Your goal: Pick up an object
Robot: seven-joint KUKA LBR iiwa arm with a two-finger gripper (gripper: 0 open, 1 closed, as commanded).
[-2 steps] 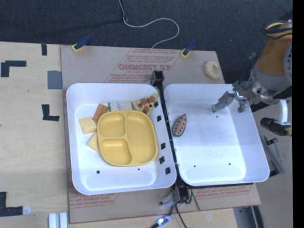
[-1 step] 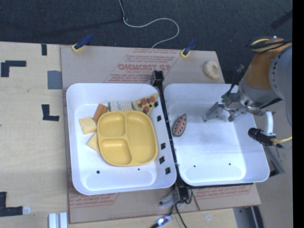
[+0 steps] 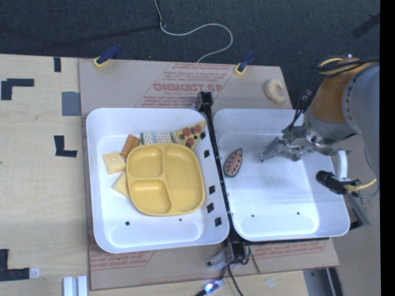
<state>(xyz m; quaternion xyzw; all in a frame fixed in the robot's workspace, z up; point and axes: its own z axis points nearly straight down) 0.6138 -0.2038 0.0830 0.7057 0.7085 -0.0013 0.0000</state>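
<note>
Two white bins sit side by side on a tabletop (image 3: 37,184). The left bin (image 3: 111,227) holds a yellow divided plate (image 3: 165,179). In the right bin (image 3: 290,208), the pincer (image 3: 266,154) hangs spread apart, near a small watermelon-slice toy (image 3: 232,162).

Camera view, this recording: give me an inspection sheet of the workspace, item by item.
Surface: two shallow white bins, left bin and right bin, side by side on a brown cardboard sheet over a wooden bench.
Job's things: yellow divided plastic plate in the left bin, over flat tan and patterned pieces; small oval pinkish speckled object at the right bin's left side.
Clutter: pale lump on the cardboard, outside the bins.
Claw: claw low over the right bin, apart from the oval object.
Cables: thin white cable looping across the dark floor.
Surroundings: blue-and-yellow clamps on the cardboard's far edge.
</note>
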